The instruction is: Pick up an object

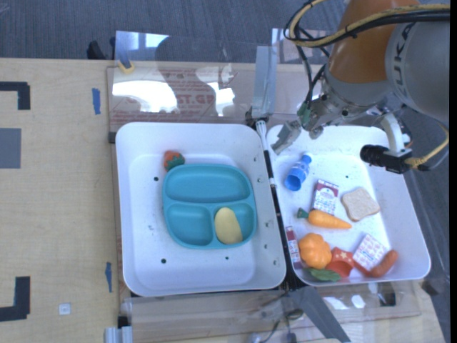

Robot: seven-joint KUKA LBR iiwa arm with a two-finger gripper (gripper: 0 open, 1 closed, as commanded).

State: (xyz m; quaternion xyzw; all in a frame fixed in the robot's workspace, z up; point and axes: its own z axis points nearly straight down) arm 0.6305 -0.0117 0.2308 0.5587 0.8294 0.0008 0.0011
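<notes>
Now my hand (285, 136) hangs open and empty above the blue bottle (297, 173), so I should drop straight and close across its middle.

red printed lettering runs across the clear panel (182, 95) at the far side of the left bin (136, 191), washed out by glare and not readable. dark letters stand on the arm (421, 56) at the far right, cut off by the frame edge. the cartons' (325, 196) print is too small to read.
</notes>
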